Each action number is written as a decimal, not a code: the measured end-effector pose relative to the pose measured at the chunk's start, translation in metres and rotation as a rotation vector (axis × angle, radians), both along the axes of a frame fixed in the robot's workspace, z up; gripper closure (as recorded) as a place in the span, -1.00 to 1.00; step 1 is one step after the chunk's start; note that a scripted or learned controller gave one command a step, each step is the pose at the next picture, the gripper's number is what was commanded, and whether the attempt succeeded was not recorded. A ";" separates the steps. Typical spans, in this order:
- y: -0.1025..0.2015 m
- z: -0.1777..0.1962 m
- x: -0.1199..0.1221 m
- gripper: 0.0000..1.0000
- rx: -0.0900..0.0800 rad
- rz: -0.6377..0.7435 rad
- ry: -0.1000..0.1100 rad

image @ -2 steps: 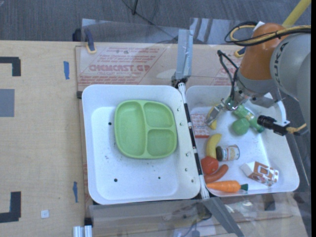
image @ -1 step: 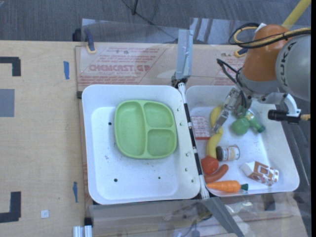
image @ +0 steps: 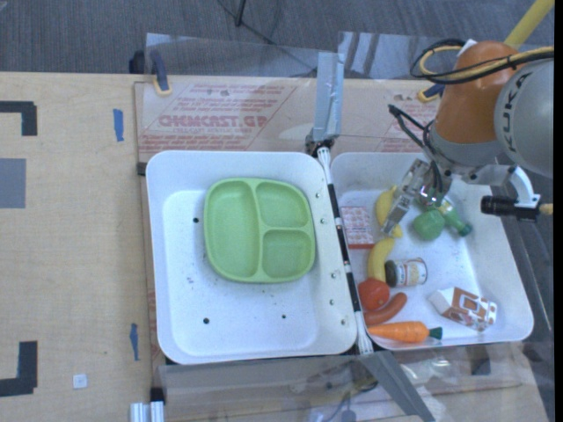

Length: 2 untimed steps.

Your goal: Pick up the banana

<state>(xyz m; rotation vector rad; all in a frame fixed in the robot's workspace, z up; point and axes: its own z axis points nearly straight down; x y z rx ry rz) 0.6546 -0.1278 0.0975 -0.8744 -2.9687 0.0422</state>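
Note:
The yellow banana [image: 380, 258] lies in the right bin [image: 506, 262], near its left wall, curving from the upper middle down toward a small jar. My gripper [image: 401, 214] hangs low over the banana's middle and hides that part, so yellow shows above and below it. The grey arm with its orange band reaches in from the upper right. The view does not show the banana held.
Around the banana lie a green vegetable [image: 429, 225], a small jar [image: 406, 272], a red tomato [image: 373, 293], a carrot [image: 403, 331], a white and orange packet [image: 464, 306] and a red-printed card [image: 356, 227]. A green divided plate [image: 260, 230] sits in the left bin [image: 176, 262].

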 end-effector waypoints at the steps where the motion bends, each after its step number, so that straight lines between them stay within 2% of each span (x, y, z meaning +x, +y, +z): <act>1: 0.059 0.085 0.001 1.00 0.002 -0.347 -0.045; 2: 0.023 0.037 -0.016 1.00 0.008 -0.214 -0.050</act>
